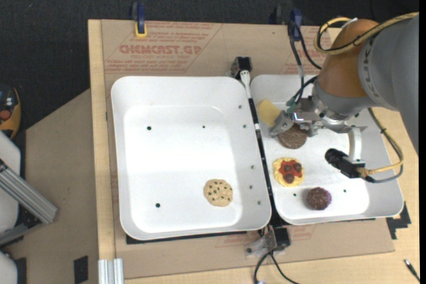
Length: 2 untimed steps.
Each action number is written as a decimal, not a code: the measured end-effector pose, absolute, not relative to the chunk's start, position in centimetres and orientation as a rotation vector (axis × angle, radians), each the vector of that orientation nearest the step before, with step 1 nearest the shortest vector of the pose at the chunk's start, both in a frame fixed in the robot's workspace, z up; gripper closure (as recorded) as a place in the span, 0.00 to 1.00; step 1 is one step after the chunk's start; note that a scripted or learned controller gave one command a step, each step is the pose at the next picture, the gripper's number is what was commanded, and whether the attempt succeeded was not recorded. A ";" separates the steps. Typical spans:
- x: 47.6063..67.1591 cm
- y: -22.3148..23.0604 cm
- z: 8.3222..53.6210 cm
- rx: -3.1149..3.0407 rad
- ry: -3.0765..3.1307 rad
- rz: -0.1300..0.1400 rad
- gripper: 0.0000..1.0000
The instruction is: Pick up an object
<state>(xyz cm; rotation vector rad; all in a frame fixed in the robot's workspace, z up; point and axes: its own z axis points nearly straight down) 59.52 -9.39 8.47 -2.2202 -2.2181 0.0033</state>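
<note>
Seen from above the bench, your gripper hangs low over the right bin, directly above a round brown patty that lies near that bin's left wall; the patty shows just below and in front of the metal fingers, so the coming move looks like a short straight drop rather than any sideways reach. You cannot tell from this angle whether the fingers are spread or closed, nor whether they touch the patty, because the wrist and its orange band cover most of them. The patty is round, so it offers no long axis to line up with. Just up and to the left of it sits a pale yellow piece, close enough that, in your judgement, a finger could nudge it on the way down. Below the patty lie a yellow disc with red topping and, further toward the near corner, a dark reddish-brown ball, both well apart from the gripper. Across the divider, the left bin holds a single chocolate-chip cookie near its front edge, well away from the arm.
</note>
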 end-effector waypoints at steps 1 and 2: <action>66.7 -13.3 8.6 -2.226 -2.229 -0.006 0.00; 66.7 -13.4 8.5 -2.223 -2.225 -0.001 0.00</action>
